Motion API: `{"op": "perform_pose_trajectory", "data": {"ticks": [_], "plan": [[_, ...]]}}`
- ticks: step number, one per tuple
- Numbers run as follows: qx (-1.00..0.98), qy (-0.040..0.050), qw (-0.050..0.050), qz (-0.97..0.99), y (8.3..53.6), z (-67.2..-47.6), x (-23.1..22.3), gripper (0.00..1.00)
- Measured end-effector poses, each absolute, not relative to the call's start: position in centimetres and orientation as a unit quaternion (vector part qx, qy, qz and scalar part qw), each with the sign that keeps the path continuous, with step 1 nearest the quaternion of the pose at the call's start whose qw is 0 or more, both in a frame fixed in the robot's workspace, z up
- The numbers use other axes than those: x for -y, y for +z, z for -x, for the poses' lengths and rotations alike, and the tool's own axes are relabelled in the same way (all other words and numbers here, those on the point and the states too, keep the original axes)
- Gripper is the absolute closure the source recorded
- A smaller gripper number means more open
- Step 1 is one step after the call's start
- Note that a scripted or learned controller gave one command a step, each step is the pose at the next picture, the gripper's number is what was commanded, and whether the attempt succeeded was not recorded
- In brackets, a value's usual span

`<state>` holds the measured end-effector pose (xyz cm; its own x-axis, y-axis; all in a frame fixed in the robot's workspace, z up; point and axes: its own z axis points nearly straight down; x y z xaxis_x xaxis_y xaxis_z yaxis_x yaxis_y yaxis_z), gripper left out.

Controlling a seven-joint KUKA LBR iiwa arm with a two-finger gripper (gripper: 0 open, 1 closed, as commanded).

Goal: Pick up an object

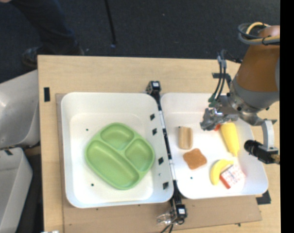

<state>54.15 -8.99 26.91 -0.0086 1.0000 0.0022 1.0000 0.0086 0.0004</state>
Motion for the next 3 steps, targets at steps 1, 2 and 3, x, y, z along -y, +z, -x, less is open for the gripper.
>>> {"op": "perform_pose_trajectory", "data": {"ticks": [1, 2, 3], "plan": [[0.709, -0.0002, 0.000, 0.705, 25.4, -54.2, 4.1, 1.00], [0.709, -0.0001, 0.000, 0.705, 25.3, -53.2, -0.4, 1.00], [0.710, -0.0006, 0.000, 0.705, 25.8, -53.4, -5.5, 1.00]]}}
